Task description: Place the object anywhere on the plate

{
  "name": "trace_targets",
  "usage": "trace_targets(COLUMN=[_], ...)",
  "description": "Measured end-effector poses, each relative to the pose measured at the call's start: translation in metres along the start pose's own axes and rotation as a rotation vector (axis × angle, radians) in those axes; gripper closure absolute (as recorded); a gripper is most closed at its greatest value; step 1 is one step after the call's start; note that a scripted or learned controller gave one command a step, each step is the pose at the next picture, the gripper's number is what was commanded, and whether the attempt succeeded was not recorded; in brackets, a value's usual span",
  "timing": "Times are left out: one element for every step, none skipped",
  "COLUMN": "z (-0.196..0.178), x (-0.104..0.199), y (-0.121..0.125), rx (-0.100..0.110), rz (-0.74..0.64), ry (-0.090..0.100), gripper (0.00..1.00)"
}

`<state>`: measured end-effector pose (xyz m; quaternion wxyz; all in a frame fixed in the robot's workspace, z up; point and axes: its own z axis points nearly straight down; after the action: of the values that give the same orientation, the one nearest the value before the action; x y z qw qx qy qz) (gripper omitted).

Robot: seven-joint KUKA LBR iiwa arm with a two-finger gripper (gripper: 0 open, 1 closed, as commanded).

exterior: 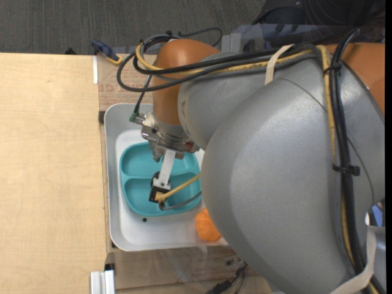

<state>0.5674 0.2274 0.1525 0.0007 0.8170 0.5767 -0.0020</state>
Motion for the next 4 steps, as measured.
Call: trace_targets(z=[0.041,0.048,0.051,0.051], x=[-0.015,-0.02,-0.023,-0.023], y=[-0.047,-0.074,-0.076,-0.076], rx=[-0.031,-0.012,-0.007,-0.007], rz=[0.296,0.73,0.732,0.732], ry=[0.033,0.036,0.024,0.023], gripper=[1.0,1.0,0.0,0.0])
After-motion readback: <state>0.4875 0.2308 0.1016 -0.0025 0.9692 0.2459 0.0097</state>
